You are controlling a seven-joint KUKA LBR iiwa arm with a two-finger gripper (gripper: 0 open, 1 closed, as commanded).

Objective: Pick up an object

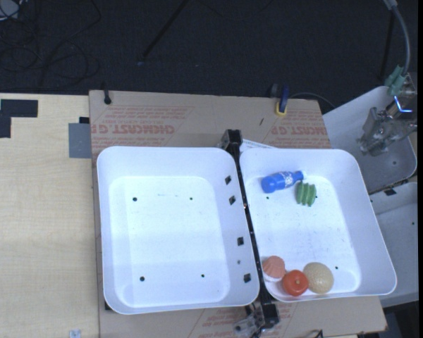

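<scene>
Cardboard (197, 122) covers the pale wooden bench (35, 217) under two white bins, dark floor beyond. Right bin (370, 238) holds a blue bottle (281, 181), green object (307, 193), and three round pieces (296, 278) at its near edge. Gripper (384, 129) waits off right, grip unclear

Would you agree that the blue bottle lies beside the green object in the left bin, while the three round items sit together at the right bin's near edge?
Not quite. The camera view shows the blue bottle lying beside the green object in the right bin, not the left bin. The rest holds: the three round items sit together at the right bin's near edge.
</scene>
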